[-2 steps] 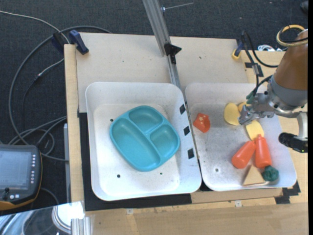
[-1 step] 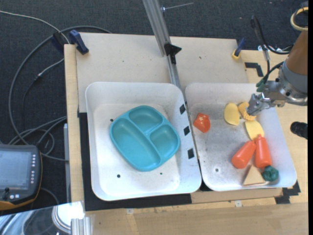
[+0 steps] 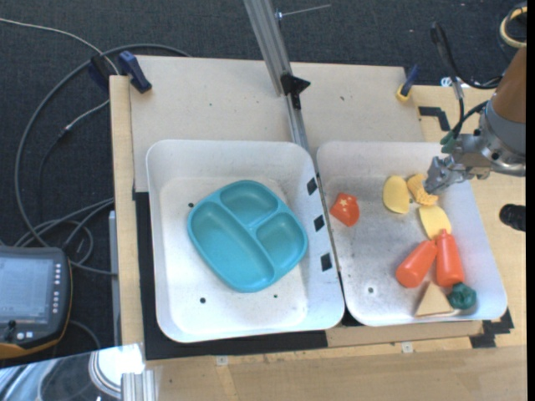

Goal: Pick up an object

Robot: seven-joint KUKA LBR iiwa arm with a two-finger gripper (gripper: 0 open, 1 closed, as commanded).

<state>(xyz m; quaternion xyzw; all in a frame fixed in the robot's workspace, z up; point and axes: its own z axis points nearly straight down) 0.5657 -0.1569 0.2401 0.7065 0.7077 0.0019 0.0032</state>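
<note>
My gripper hangs low over the right bin, at its upper right, right above a small yellow-orange piece. To its left lies a yellow round toy, and just below it a pale yellow piece. A red strawberry-like toy sits near the bin's left wall. Two orange carrot-shaped toys lie in the lower right, with a tan wedge and a dark green piece beneath them.
The left bin holds a teal divided plate. A metal pole slants down to the bins' divide. Cables and a tablet lie on the floor at left. Blue and yellow clamps grip the bench's back edge.
</note>
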